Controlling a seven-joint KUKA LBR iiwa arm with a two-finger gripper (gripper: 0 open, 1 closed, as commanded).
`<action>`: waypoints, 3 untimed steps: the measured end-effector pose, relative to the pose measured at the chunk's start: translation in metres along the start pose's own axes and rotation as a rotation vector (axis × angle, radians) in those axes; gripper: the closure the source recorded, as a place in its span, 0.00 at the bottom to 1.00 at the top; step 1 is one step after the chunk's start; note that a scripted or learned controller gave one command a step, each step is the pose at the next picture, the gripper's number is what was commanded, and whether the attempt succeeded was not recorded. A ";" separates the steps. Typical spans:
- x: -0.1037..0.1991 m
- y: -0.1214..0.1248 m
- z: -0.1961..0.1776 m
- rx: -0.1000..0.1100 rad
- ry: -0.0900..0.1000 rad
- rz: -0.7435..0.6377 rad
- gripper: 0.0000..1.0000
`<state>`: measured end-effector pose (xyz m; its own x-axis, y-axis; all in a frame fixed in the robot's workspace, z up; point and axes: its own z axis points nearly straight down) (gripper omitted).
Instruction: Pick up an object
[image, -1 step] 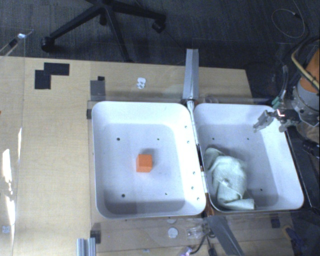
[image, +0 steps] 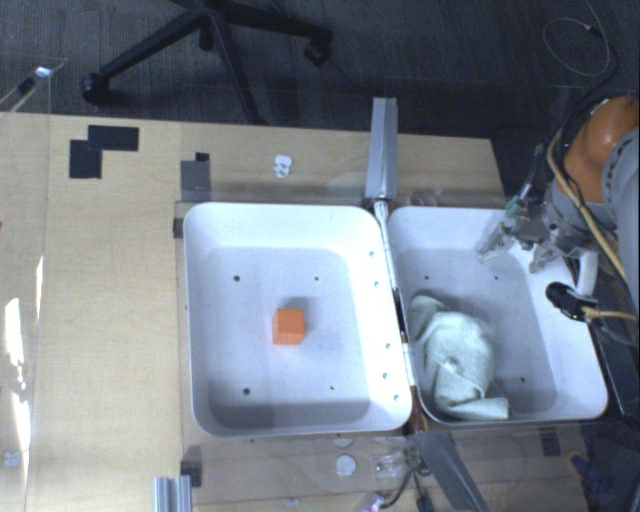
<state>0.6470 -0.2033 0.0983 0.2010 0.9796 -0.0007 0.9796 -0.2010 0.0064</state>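
An orange cube (image: 289, 326) sits near the middle of the left bin (image: 215, 240). A crumpled pale cloth (image: 456, 364) lies in the front left part of the right bin (image: 560, 400). My gripper (image: 517, 243) hangs over the back right part of the right bin, well away from the cloth and the cube. Its fingers are spread apart with nothing between them.
A metal post (image: 381, 150) stands behind the divide between the two bins. The wooden bench (image: 90, 330) stretches to the left, with black tape marks (image: 98, 148) at its back. Office chair legs (image: 210, 40) rest on the dark floor behind.
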 end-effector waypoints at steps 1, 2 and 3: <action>0.027 -0.047 0.010 -0.001 0.001 -0.070 0.00; 0.028 -0.044 -0.003 -0.010 0.001 -0.072 1.00; 0.048 0.015 -0.100 -0.001 0.000 -0.139 1.00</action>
<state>0.6706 -0.1588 0.1980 0.0635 0.9980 -0.0019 0.9980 -0.0635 0.0072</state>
